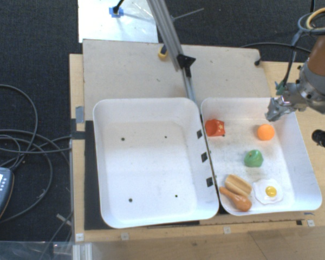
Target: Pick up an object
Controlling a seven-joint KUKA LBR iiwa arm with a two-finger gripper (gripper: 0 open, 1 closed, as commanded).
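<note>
In the right bin [303, 161] lie a red block [215, 127], an orange ball [266, 132], a green round piece [253, 158], a hot dog bun [238, 185], a sausage [236, 199] and a fried egg [270, 192]. My gripper [274, 112] hangs at the bin's far right, just above and to the right of the orange ball. Nothing shows between its tips. The arm comes in from the right edge.
The left bin [105, 161] sits beside the right one, sharing a middle rim. A slanted grey pole [168, 28] crosses the back board. Cables lie on the dark floor at left.
</note>
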